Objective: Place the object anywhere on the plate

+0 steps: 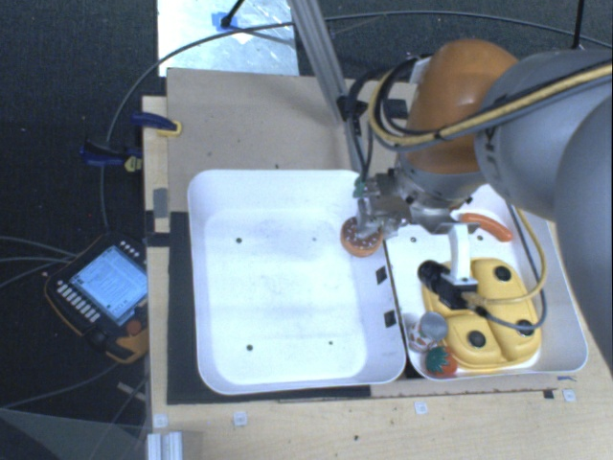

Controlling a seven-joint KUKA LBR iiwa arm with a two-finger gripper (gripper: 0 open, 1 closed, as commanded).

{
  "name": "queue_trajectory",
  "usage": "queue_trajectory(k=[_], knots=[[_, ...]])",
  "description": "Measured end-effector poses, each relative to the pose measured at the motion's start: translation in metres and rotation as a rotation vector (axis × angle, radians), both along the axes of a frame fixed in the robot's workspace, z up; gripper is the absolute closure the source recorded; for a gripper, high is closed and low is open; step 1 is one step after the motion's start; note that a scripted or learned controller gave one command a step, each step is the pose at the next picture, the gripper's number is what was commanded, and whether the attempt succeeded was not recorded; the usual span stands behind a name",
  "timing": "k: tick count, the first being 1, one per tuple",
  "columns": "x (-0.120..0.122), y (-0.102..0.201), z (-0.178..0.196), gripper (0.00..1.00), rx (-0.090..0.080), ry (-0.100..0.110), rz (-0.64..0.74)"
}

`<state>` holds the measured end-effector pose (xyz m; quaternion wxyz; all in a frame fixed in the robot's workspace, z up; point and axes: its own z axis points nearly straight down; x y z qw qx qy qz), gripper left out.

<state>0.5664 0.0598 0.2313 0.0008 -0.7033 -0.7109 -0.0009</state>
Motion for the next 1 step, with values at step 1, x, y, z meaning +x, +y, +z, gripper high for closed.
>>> queue_trajectory(k=[1], knots=[[-0.0214, 0.0480, 0.0065, 1.00, 0.000, 0.001, 0.000]])
